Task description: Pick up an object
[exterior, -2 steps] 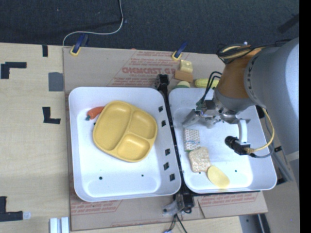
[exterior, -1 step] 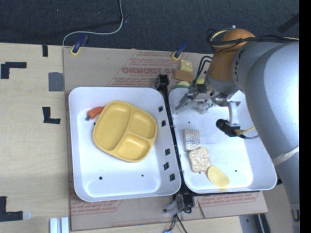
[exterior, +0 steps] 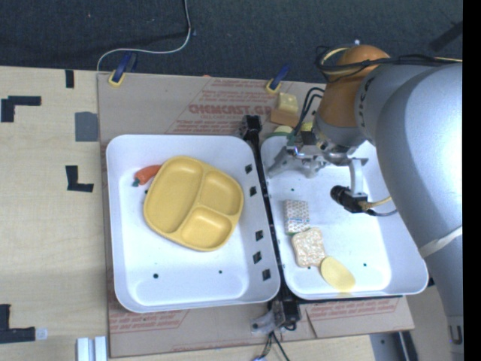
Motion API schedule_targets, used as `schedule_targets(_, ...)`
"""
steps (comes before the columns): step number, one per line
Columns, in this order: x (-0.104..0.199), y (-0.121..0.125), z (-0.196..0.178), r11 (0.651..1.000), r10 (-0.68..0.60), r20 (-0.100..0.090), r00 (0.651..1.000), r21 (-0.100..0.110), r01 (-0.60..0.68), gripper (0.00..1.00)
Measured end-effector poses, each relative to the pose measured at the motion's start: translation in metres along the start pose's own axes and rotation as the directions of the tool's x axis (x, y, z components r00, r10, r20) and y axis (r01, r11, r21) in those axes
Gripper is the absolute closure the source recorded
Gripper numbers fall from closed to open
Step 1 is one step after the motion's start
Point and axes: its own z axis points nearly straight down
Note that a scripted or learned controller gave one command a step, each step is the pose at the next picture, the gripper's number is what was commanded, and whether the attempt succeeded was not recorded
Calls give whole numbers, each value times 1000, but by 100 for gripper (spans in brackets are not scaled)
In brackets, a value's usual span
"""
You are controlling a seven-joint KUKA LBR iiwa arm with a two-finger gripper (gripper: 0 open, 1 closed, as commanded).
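- On the desk [exterior: 52,201] we see two white bins side by side. The left bin [exterior: 128,277] carries a yellow divided plate [exterior: 194,202] near its centre, with an orange carrot-like piece [exterior: 146,174] tucked under the plate's edge at about ten o'clock.
- The right bin [exterior: 398,265] offers the likelier picks: a speckled pale block [exterior: 297,215] near its centre-left, a tan crumbly block [exterior: 308,247] touching or just beside it at six o'clock, and a yellow oval piece [exterior: 337,272] at about five o'clock from that.
- The end effector [exterior: 312,156] sits at the right bin's twelve o'clock edge, under the arm's wrist; whether it is apart or together we cannot tell, and we see nothing clamped in it.
- We judge the step in hand to be the approach: no object is lifted yet.
- The next move, as we read it, calls for travelling toward six o'clock to centre over one piece, then descending squarely, since the two blocks lie close and could be nudged together.
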Motion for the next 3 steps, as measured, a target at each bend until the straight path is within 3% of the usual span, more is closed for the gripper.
schedule_targets(1, -1, -17, 0, 1000, 1, 1, 1000, 0, -1, 0)
schedule_targets(2, -2, -3, 0, 1000, -1, -1, 1000, -1, 1, 0)
schedule_targets(3, -1, -39, -1, 1000, 0, 0, 1000, 0, 0, 0)
